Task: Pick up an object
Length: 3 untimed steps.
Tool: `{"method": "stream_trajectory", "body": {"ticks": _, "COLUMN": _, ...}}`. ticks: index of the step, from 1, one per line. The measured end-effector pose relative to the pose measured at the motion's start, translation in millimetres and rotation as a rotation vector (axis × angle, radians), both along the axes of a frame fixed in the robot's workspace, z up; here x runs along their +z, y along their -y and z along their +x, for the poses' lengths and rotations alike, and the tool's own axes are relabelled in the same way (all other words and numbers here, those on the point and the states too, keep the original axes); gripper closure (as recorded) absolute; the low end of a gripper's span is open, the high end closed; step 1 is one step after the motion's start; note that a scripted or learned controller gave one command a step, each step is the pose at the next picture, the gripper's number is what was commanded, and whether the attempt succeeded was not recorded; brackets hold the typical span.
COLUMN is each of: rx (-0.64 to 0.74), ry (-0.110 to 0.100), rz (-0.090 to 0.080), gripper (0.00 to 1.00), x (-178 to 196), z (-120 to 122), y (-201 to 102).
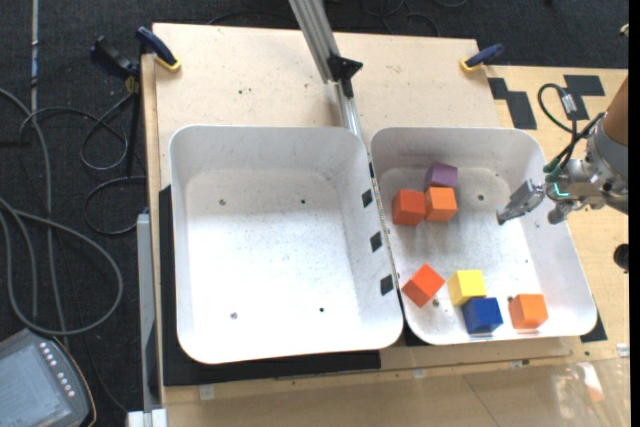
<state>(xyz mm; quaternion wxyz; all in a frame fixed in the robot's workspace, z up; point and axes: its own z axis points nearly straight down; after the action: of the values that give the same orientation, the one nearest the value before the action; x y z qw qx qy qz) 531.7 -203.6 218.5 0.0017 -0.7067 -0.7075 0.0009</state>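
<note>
Holding seven cubes (440,203), right bin (560,245).

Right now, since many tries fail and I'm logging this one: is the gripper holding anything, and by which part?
Nothing is held. The gripper hangs over bare floor of the right bin, apart from the cubes, with no object between its fingers.

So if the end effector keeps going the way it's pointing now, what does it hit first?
It points left and slightly down in the picture. Most likely the end effector meets the right bin's floor first. If it stays higher, the orange cube beside the purple cube comes next. Depth is unclear from this view.
</note>
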Motion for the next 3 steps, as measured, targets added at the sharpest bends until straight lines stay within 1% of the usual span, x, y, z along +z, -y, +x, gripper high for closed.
{"method": "stream_trajectory", "body": {"ticks": 1, "rx": 0.000, "ry": 0.004, "rz": -0.001, "gripper": 0.00, "x": 2.0, "z": 0.9, "y": 0.1}}
{"method": "stream_trajectory", "body": {"ticks": 2, "rx": -0.002, "ry": -0.002, "rz": 0.000, "gripper": 0.00, "x": -58.3, "z": 7.2, "y": 3.2}}
{"method": "stream_trajectory", "body": {"ticks": 3, "rx": -0.003, "ry": -0.003, "rz": 0.001, "gripper": 0.00, "x": -121.3, "z": 1.8, "y": 5.4}}
